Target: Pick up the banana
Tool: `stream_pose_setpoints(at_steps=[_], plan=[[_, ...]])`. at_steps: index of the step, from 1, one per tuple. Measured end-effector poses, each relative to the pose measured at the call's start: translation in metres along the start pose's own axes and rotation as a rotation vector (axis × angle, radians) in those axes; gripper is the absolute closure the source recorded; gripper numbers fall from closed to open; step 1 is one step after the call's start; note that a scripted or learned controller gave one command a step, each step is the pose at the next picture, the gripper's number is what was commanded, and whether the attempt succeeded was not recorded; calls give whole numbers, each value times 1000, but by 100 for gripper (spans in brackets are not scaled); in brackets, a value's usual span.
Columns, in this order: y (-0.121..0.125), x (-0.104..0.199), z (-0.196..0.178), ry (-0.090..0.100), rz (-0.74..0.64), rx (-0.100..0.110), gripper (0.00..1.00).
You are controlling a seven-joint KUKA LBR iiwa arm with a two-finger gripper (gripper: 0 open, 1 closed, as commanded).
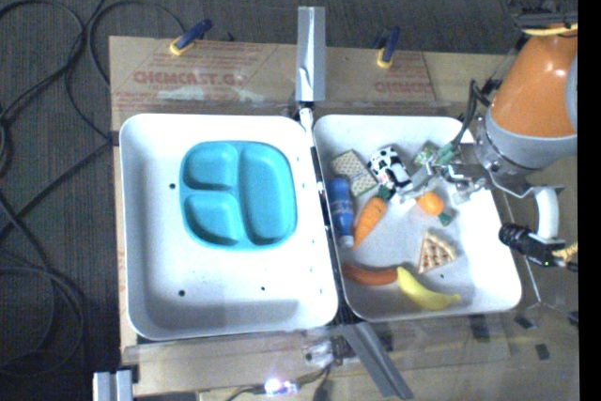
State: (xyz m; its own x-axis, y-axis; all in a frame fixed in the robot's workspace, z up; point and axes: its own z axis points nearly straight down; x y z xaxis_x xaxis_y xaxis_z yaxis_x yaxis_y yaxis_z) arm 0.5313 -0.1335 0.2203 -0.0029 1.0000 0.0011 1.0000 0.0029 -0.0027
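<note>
We cannot tell the grip state of the tool [449,176], blurred under the arm's wrist in the right bin [488,291]. The banana [424,290] lies well apart, by the bin's front wall.

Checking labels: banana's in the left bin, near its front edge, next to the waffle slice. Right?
Wrong bin. The camera view shows the banana in the right bin, near its front edge, next to the waffle slice.
</note>
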Motion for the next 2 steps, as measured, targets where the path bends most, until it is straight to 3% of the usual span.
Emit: stream_pose_setpoints(at_steps=[1,2], plan=[[-43,-29,126,0,-123,-2,0],[-31,0,116,1,-62,0,0]])
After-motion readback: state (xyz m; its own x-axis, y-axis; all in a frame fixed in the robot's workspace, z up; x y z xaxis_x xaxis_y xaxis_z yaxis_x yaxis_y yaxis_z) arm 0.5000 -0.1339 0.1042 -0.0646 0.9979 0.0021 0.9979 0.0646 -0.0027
